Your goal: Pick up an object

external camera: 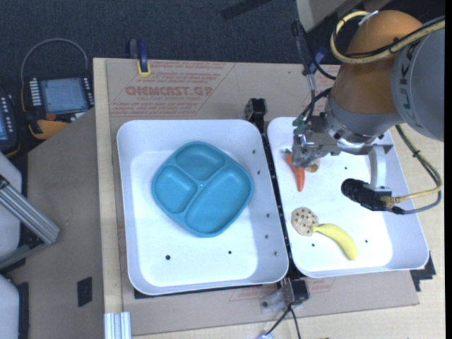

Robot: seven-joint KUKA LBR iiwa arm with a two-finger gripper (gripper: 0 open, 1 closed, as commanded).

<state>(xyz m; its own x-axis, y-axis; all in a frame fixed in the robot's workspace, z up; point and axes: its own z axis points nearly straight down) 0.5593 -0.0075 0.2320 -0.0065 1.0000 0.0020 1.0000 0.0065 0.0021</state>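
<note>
My claw point(305, 155) hangs low in the right bin point(406, 242), right over the orange carrot's point(299, 176) upper end; I cannot tell its state. A cookie point(304, 220) and banana point(338, 239) lie nearer the front.

Reaches in from the right, grey arm point(424, 76) bent down over the right bin's far left corner. Carries an orange band point(371, 55) above the wrist, with the wrist pointing downward. Hangs the gripper point(305, 157) low near that bin's left edge, its metal body seen from above, finger state hidden from this angle.
</note>
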